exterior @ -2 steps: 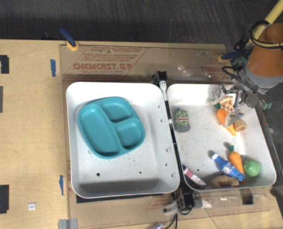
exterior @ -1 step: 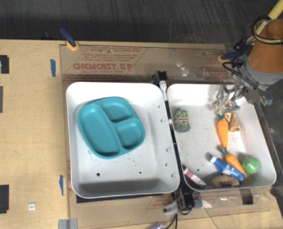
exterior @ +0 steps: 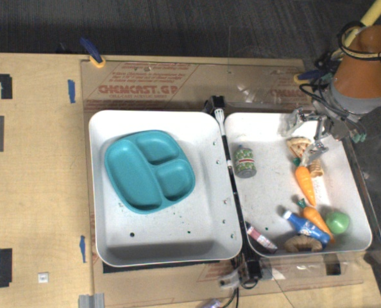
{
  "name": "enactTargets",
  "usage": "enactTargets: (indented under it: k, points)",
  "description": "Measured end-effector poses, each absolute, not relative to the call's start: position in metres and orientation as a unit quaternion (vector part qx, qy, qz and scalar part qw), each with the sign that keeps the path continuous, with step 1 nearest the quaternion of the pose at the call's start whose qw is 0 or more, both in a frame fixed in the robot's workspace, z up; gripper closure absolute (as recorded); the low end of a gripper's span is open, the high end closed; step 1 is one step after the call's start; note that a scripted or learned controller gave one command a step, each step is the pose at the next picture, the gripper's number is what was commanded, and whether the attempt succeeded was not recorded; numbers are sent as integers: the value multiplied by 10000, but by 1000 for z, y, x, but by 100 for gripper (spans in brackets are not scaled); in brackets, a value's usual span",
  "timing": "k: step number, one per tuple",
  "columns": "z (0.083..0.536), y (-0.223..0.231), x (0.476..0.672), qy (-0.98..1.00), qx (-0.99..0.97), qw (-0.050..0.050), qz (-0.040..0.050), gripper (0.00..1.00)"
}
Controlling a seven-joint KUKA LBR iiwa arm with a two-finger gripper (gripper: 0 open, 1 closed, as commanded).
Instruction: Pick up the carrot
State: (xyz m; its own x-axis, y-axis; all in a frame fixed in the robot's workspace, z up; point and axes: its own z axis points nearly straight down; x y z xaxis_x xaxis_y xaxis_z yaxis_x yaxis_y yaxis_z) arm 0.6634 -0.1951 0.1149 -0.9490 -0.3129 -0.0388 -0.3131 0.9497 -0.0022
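A robotics lab, by the look of the bench (exterior: 36,172): plywood marked with black tape squares and blue tape. Two white bins (exterior: 107,236) clamped side by side on it, toy food inside the right one, cabled arm (exterior: 364,69) beyond.

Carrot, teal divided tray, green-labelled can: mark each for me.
upper carrot (exterior: 304,183), camera view, middle of its orange body, right bin.
teal divided tray (exterior: 127,183), camera view, floor of its large compartment, left bin.
green-labelled can (exterior: 245,161), camera view, on the label, right bin.
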Motion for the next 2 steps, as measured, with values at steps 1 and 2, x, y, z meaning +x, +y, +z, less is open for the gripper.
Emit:
enactTargets:
  k: [1,2]
  points:
    - [106,-191,615,9901,-1391,197,-45,0]
    - [90,-159,567,9839,-1785,66,-6,0]
